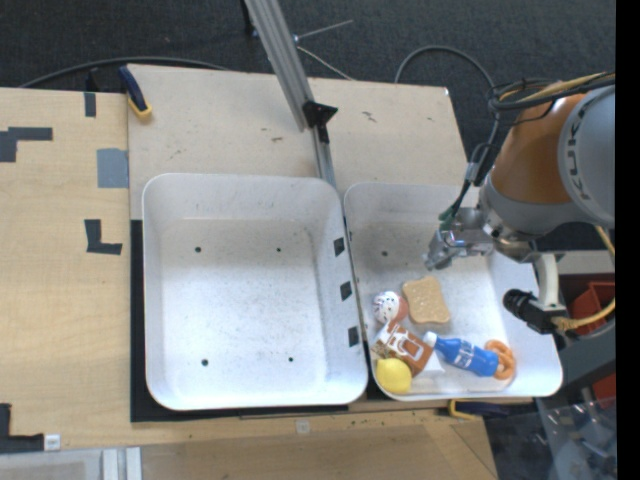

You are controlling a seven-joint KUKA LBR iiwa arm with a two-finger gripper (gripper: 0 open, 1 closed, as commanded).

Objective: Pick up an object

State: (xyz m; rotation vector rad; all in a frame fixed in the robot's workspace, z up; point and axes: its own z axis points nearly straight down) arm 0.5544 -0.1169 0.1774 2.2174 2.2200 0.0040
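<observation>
Seen from above, a grey arm with an orange band (530, 158) reaches in from the right over the right bin (385, 218), its gripper (443, 253) poised above the bin's bare floor near the middle. Whether the jaws are apart or together cannot be told; they are small and blurred against the white plastic, and nothing can be seen between them.

The loose objects crowd the near end of that bin. A tan bread slice (428, 302) lies just below the gripper, apart from it. Beside it to the left is a small white ball (385, 305), and under that an orange-and-white toy (402, 346) touching a yellow lemon (393, 374), which lies against the near wall by the divider between the bins. A blue bottle (462, 354) lies on its side to the right, with an orange ring (503, 358) at its far end, close to the right rim.

The far half of the right bin (where the gripper hangs) offers open floor up to the back wall. The left bin (160, 268) sits alongside, its rim touching the right bin's rim. A metal pole (285, 58) slants down across the bench (60, 268) to the junction of the two bins.
</observation>
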